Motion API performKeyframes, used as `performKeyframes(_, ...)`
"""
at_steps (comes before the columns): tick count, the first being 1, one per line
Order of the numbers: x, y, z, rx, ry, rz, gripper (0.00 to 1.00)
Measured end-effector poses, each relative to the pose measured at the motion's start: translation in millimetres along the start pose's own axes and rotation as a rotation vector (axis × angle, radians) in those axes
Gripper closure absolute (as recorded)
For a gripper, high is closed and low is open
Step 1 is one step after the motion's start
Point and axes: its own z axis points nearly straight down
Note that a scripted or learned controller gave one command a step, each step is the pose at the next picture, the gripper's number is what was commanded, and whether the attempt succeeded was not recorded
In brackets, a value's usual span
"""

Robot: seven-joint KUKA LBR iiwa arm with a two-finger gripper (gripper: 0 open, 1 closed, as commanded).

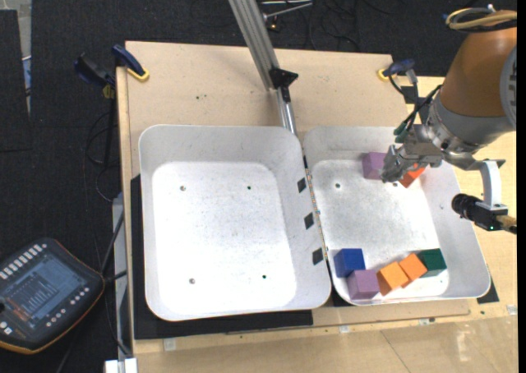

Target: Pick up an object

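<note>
While the gripper sits low in the right bin at about 1 o'clock, nothing looks lifted yet. Can't tell if the jaws are open or closed; the wrist hides them. A purple block lies just beside it at 9 o'clock, and an orange-red block peeks out touching its 4 o'clock side, prob the target. 4 more blocks wait near 6 o'clock: blue, purple, orange, green. Judging so: approach done, grasp unconfirmed, lift still to do. Left bin isn't involved.

arm: orange band; grey wrist | cables: black | gripper: dark
</note>
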Motion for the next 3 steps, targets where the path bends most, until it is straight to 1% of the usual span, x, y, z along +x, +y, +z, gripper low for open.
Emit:
performKeyframes(1, 52.3, 2.4, -10.2, -0.003, 0.000, -0.001, 1.00)
performKeyframes(2, 100.4, -8.4, -15.0, -0.001, 0.001, -0.001, 1.00)
performKeyframes(3, 150.1, -13.4, -19.9, -0.002, 0.001, -0.002, 1.00)
